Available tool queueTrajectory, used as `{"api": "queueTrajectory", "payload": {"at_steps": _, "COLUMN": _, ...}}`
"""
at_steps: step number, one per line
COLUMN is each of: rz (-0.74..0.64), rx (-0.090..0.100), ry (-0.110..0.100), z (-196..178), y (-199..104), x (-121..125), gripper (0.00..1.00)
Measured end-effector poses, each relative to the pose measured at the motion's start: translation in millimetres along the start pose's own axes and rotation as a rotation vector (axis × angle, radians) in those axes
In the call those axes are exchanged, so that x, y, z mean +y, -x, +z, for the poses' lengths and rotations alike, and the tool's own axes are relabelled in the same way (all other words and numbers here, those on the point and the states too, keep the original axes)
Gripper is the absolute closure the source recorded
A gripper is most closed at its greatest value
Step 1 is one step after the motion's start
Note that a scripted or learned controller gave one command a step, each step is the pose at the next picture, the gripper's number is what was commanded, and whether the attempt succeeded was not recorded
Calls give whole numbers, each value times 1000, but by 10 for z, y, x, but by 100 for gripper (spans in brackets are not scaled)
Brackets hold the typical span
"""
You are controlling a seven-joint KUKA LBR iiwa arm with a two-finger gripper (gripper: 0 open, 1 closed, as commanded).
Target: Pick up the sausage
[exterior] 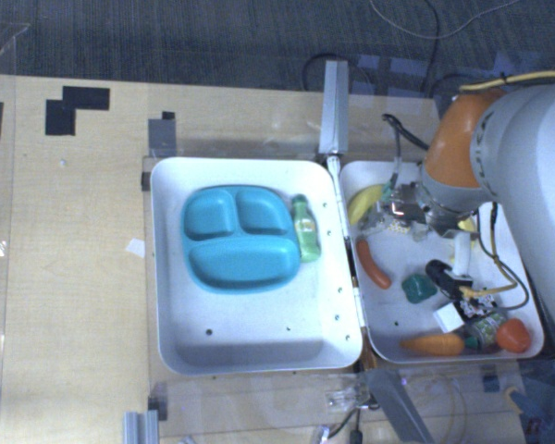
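Gripper (402, 203) hovers over the far part of the right bin (518, 276); I cannot tell how it stands (wrist hardware hides it). Sausage (372, 264) lies at the bin's left wall, just near of the banana (363, 203), apart from the teal block (418, 289).

Judgement: move left and nearward, align across the sausage's short width, keep clear of the wall.

Sausage: short, orange-red, glossy, rounded ends, lying at a slant.

The reddish-orange sausage (372, 264) lies slantwise on the right bin's floor, near its left wall.
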State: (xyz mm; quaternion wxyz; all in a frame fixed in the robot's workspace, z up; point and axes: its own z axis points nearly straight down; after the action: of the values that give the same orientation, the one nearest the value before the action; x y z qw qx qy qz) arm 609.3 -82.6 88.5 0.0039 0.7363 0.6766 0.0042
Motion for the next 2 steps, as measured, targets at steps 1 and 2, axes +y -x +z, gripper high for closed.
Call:
{"api": "queueTrajectory", "payload": {"at_steps": 1, "rz": 35, "rx": 0, "ry": 0, "z": -14, "y": 43, "x": -469, "gripper": 0}}
{"api": "queueTrajectory", "payload": {"at_steps": 2, "rz": -17, "rx": 0, "ry": 4, "z": -23, "y": 147, "x": -778, "gripper": 0}}
